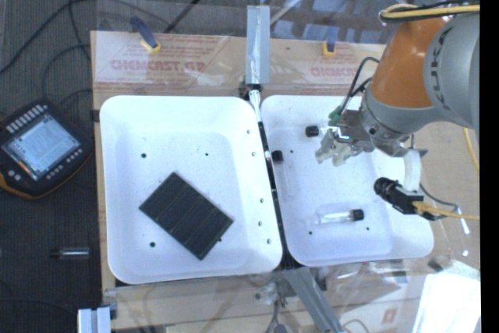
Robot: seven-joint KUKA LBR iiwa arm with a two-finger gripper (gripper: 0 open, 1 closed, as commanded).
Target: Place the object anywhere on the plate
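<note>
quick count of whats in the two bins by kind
dark flat plate, in the left bin: 1
clear tube with a black cap, in the right bin: 1
small black piece, in the right bin near the gripper: 1
total: 3

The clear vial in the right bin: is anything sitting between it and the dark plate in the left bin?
Only the bins' adjoining rims lie between them. The clear vial lies flat near the right bin's front; the dark plate lies on the left bin's floor. The tool hangs behind the vial, with bare bin floor between.
</note>
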